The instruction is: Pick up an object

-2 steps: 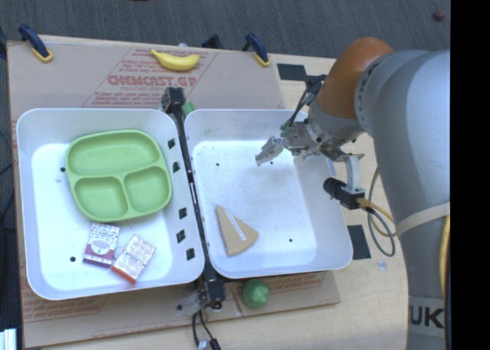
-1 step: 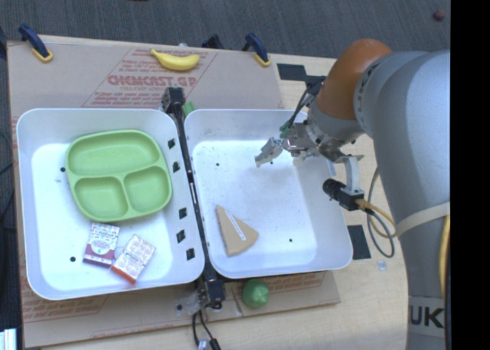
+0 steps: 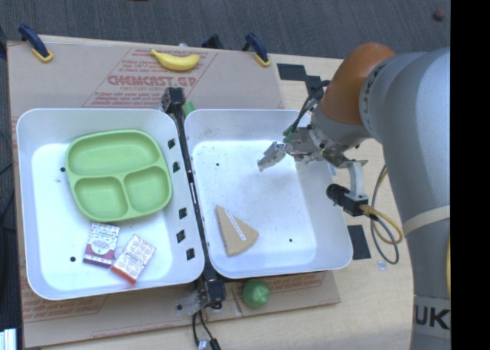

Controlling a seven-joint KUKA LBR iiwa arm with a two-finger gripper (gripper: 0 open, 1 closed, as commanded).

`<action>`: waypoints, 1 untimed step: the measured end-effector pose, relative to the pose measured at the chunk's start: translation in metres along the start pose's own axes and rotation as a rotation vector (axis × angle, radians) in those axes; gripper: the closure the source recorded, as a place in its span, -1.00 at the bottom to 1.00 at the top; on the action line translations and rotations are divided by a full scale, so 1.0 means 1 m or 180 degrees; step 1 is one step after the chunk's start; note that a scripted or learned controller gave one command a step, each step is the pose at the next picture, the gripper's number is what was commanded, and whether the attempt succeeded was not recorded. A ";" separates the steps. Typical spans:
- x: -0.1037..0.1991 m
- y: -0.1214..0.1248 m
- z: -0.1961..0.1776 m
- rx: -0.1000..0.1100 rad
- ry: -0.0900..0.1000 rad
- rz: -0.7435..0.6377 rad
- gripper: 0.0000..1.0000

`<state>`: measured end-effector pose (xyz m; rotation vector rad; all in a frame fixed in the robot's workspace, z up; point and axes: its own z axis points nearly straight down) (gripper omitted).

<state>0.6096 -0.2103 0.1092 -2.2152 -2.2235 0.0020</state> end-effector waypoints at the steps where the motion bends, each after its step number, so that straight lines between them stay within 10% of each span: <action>1: 0.000 0.002 -0.002 -0.0007 -0.0001 -0.0003 -1.00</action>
